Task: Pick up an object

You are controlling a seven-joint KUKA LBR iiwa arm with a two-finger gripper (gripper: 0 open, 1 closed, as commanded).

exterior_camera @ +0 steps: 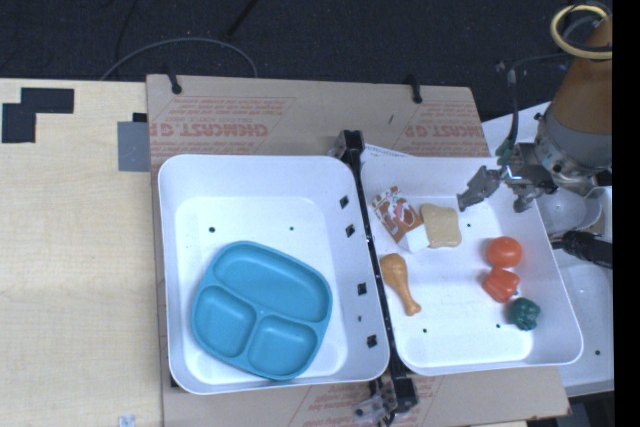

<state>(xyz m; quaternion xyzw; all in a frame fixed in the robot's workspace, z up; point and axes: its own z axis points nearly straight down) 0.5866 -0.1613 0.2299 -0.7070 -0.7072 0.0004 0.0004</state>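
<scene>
1. We are looking down on two shallow white bins set side by side on a brown cardboard sheet; the left white bin is holding a light blue plastic divided plate, lying toward that bin's six o'clock.
2. We are seeing the grey arm with its orange band reaching in from three o'clock, its wrist hanging over the upper right rim of the right white bin.
3. We are seeing the two-finger gripper pointing toward nine o'clock, above the bin's upper right part; its dark fingers are standing spread apart, with nothing between them.
4. We are finding the objects lying on the right bin's floor: a tan block of toy bread near the centre, just at eight o'clock from the gripper, touching a small red-and-white printed packet at its nine o'clock.
5. We are noting a brown toy chicken drumstick lying toward six o'clock of the packet, tilted.
6. We are noting a round red toy tomato, an orange-red toy pepper just below it, and a dark green toy vegetable toward the bin's four o'clock corner, all apart from the gripper.
</scene>
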